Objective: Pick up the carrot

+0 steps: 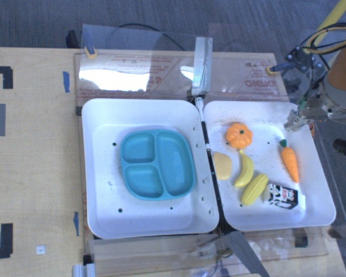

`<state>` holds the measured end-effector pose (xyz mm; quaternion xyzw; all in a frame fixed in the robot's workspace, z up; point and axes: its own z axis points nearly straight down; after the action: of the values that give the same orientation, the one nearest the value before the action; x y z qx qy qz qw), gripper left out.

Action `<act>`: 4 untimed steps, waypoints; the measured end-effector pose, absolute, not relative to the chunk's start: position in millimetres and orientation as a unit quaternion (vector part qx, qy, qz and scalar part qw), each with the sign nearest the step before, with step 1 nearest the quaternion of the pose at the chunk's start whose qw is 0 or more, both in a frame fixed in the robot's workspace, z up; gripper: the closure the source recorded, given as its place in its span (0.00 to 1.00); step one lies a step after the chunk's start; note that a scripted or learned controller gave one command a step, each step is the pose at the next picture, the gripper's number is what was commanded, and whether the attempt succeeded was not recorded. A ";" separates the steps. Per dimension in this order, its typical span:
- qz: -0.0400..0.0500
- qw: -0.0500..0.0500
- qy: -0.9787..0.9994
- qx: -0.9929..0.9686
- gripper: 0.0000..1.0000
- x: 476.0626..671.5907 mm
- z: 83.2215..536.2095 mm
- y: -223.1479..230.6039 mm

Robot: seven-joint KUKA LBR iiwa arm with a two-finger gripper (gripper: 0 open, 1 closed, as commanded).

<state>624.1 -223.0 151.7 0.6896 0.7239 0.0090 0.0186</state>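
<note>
Camera view: carrot point(290, 162) near right bin point(326, 212) far edge, open floor alongside.

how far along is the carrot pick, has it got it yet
Not yet. Nothing looks done: the carrot lies flat on the floor of the right bin, near its right wall, beside the black and white carton. In hand: the gripper hangs over the bin's upper right corner, above the carrot and apart from it. Left: moving over the carrot, descending, closing on it and lifting.
</note>
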 end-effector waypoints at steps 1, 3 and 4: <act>0.008 0.017 0.724 0.690 0.00 623.3 150.0 -223.0; 0.011 0.022 0.744 0.668 0.00 623.9 139.2 -221.2; 0.013 0.023 0.737 0.675 0.00 623.3 139.1 -220.9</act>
<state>623.3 -220.9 139.1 0.6749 0.7374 0.0127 0.0229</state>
